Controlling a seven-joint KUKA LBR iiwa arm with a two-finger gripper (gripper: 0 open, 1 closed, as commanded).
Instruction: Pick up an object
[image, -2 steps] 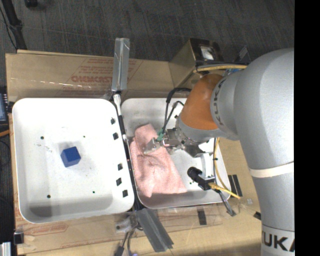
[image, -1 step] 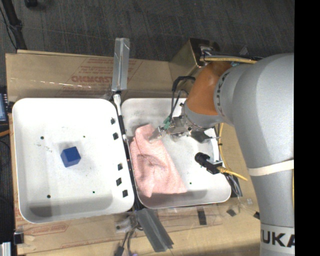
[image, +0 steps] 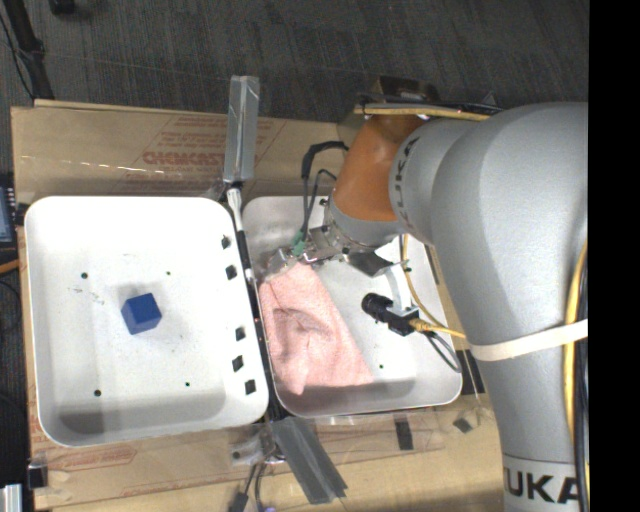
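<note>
the gripper (image: 312, 245) hangs low at the far end of the right bin (image: 432, 392), just above the upper corner of the pink cloth (image: 308, 335); the cloth stretches from there toward the near wall, and the gripper's state i cannot tell

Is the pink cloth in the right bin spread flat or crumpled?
Crumpled: the pink cloth lies bunched lengthwise with visible folds along the right bin's left side.
</note>
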